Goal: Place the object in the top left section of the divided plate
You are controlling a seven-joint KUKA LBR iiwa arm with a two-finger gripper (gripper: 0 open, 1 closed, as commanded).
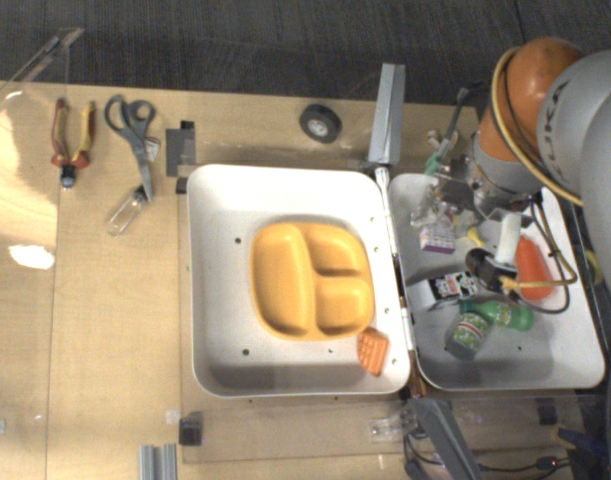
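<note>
A yellow divided plate point(313, 278) lies in the middle of the left white bin point(220, 268); it has one long section on its left and two smaller ones on its right, all bare. An orange ridged piece point(373, 350) lies in that bin's front right corner, off the plate. My gripper point(437, 193) hangs over the back left part of the right bin point(575, 363), just above a purple and white packet point(437, 236). Nothing can be made out between its fingers.
The right bin also holds a green bottle point(480, 326) on its side, a red-orange object point(533, 264) and a small black and white item point(447, 286). Scissors point(135, 133), pliers point(70, 138) and a tape roll point(320, 122) lie on the bench behind the bins.
</note>
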